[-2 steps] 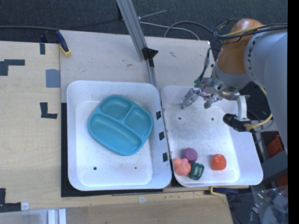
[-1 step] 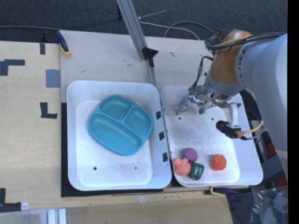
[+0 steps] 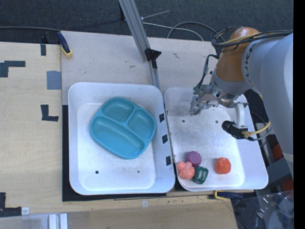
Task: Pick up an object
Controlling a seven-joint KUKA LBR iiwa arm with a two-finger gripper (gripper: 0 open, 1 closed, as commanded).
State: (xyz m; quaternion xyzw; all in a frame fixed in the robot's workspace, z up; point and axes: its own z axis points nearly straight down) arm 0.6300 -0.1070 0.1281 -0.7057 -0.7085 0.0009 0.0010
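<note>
Green pepper (image 3: pixel 200 174) long axis slanted, touching salmon toy (image 3: pixel 186 170).

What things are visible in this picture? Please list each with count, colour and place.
bins: 2, white, side by side on the bench
divided plate: 1, blue, in the left bin
purple toy: 1, purple, near edge of the right bin
pink toy: 1, orange-pink, beside the purple toy
green toy: 1, dark green, beside the pink toy
orange toy: 1, orange-red, right bin, apart from the others
hand: 1, grey, above the right bin's far part
</note>
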